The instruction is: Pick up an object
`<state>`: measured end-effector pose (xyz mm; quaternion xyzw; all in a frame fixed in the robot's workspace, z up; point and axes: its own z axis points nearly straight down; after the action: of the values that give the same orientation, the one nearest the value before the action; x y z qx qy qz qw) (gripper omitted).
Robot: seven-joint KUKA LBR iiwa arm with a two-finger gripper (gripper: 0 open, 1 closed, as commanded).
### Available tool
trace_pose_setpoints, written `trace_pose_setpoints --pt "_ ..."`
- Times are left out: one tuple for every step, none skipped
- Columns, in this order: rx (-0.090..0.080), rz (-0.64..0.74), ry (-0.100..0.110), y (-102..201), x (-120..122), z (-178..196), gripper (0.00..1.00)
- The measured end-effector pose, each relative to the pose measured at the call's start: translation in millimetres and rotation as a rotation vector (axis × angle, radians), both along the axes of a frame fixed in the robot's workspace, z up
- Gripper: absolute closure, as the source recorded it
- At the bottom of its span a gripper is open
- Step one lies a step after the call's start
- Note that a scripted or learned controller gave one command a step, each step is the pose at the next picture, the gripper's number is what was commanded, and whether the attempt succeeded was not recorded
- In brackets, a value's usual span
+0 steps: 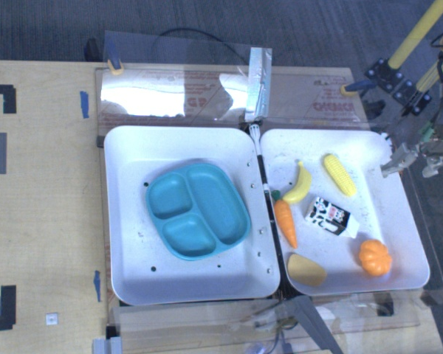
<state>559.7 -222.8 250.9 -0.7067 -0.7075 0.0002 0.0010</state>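
The blue tray (pixel 198 209) fills the left bin (pixel 122 271). The right bin (pixel 410 271) holds the pickable clutter: carrot (pixel 285 223) at nine o'clock, corn (pixel 339 174) at twelve, pumpkin (pixel 374 257) at five. The gripper (pixel 410 157), at the bin's two o'clock edge, carries nothing; its opening I cannot tell.

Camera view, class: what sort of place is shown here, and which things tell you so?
Probably a robot-grasping test bench: two white bins side by side, toy food like a corn cob and carrot, and a blue divided tray.

A robot lab: plywood bench (pixel 37 220) with tape marks; two white bins (pixel 125 257).
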Motion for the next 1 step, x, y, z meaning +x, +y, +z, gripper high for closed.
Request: trace_pose_setpoints --pt "-0.001 -0.010 0.000 37.0 56.1 -157.4 0.00"
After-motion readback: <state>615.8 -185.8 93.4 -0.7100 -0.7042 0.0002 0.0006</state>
